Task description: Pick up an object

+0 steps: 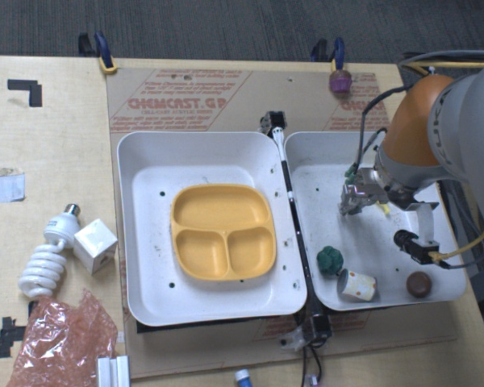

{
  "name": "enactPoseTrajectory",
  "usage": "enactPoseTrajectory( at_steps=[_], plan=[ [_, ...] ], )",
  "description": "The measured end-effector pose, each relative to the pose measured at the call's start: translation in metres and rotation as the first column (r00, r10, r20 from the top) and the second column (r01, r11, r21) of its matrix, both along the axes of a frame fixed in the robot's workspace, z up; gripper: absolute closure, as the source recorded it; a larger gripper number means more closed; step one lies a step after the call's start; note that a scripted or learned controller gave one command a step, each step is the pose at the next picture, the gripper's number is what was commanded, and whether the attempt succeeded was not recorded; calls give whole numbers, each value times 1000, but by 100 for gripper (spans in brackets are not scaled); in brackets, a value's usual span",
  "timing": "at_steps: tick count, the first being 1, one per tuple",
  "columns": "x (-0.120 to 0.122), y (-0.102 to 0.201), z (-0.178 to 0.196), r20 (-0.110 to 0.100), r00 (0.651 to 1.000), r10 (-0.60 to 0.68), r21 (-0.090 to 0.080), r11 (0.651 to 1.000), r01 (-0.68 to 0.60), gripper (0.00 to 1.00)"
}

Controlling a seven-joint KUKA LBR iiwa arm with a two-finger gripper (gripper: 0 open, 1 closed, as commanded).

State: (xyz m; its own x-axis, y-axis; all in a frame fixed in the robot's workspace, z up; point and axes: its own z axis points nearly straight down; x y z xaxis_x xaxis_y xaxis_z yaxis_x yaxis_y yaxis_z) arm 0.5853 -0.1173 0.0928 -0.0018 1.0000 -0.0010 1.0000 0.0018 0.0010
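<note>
My gripper [353, 197] hangs over the upper middle of the right bin [319, 168], below the arm's orange band. A dark green lumpy object [331, 260] lies in that bin toward the front left, well below the gripper. Beside it at the front edge lies a small white cup-like object [356, 285] on its side. A brown round object [419, 283] sits in the front right corner. Nothing is visibly held by the gripper.
The left bin [137, 216] holds a yellow three-compartment tray [223, 232]. Left of the bins lie a spiral light bulb [48, 256], a white cube [95, 245] and a pink plastic bag [60, 341]. A black cable end [415, 246] hangs by the arm.
</note>
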Motion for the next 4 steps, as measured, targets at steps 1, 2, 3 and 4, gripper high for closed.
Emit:
enactPoseTrajectory(
  at_steps=[1, 2, 3, 4],
  plan=[
    [-75, 5, -1, -1, 1000, -3, 1, 1000, 3, 0],
    [-74, 5, 9, 1, 1000, -5, 0, 1000, 5, 100],
    [-74, 5, 9, 1, 1000, -4, 0, 1000, 4, 0],
    [-72, 4, 19, 3, 1000, -5, -1, 1000, 5, 100]
  ],
)
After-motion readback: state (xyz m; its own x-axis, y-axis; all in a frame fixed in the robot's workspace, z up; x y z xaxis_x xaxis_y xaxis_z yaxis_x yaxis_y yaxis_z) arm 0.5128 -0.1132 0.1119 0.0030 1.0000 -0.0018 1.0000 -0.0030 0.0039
